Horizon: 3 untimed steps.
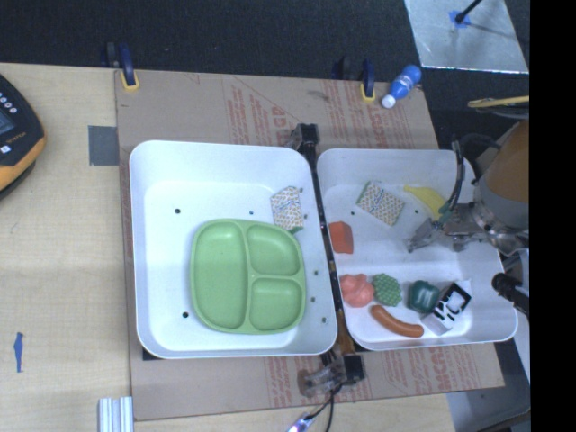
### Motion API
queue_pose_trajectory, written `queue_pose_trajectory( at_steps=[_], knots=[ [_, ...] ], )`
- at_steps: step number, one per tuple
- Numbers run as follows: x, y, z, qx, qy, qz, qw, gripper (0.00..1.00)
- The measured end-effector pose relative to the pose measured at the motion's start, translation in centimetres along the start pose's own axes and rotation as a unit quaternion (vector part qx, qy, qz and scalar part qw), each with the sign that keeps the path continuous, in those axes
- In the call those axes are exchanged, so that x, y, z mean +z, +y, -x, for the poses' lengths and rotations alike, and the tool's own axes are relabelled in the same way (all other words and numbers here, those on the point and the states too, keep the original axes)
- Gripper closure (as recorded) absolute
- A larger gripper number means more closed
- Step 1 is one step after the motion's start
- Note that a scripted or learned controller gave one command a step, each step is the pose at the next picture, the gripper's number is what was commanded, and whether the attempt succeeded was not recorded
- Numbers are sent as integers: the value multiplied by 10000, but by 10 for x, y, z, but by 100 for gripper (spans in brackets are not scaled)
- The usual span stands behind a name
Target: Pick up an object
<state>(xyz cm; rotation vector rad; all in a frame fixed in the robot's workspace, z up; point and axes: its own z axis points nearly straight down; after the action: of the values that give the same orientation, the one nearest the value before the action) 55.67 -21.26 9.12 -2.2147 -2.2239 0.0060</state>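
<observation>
We are hovering the gripper [423, 238] over the right bin [468, 336], reaching in from the right, and the step in hand looks to us like the approach, before any grasp. Its two dark fingers are spreading apart toward the left with nothing between them, so we are carrying nothing yet. The candidates are lying around it in that bin: a patterned packet [381, 202] and a yellow banana-like piece [423, 197] near the far wall, an orange block [340, 237] by the left wall, and along the near side a pink lump [356, 290], a green leafy piece [387, 288], a dark green object [421, 296], a black-and-white item [450, 306] and a sausage [396, 322]. The left bin [157, 241] is holding a green divided plate [247, 275] and another patterned packet [287, 209] by its right wall. We judge the bare floor beneath the fingers as offering nothing to take, so the next move is calling for a shift over one chosen object, most likely the nearby packet or banana piece, then a descent and a closing of the fingers.
</observation>
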Motion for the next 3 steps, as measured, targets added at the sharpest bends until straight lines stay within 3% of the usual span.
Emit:
queue_pose_trajectory(
  at_steps=[1,2,3],
  knots=[
    [-7,100,0,-3,-2,17,10000,0],
    [-99,-1,-1,1,1,15,10000,0],
    [-20,-60,-83,-10,10,-6,10000,0]
  ],
)
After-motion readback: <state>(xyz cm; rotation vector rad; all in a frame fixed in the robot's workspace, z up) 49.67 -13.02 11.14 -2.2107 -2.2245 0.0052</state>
